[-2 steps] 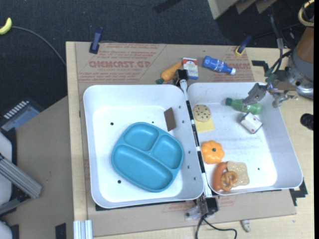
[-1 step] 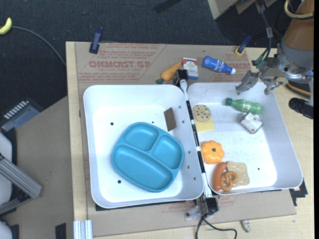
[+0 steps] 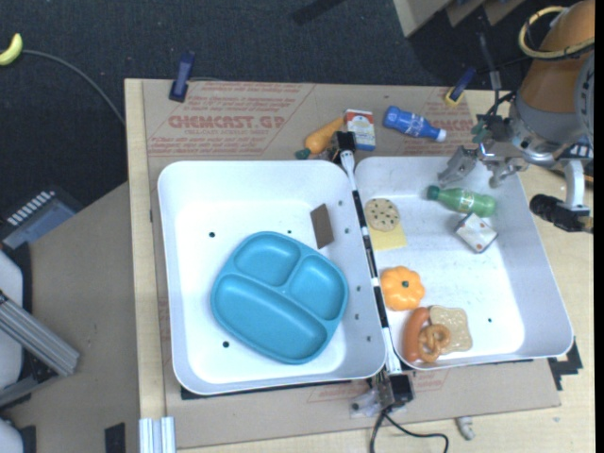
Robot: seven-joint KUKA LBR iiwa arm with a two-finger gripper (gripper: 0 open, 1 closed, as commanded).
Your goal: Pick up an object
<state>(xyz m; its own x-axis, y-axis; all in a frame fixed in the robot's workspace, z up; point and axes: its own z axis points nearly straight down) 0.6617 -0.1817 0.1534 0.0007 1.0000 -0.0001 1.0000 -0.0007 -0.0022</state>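
Red "CHEMCAST" lettering (image 3: 226, 121) marks the brown board (image 3: 142, 253) under two white bins; dark carpet lies beyond. The gripper (image 3: 483, 163) hangs over the right bin (image 3: 528, 281), fingers spread wide, gripping nothing. One green bottle (image 3: 462, 199) lies just below it; one blue tray (image 3: 276, 295) sits far left.

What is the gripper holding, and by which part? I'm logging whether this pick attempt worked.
Nothing shows between its fingers: the gripper hangs open at the right bin's far edge, just above the green bottle, which lies on the bin floor.
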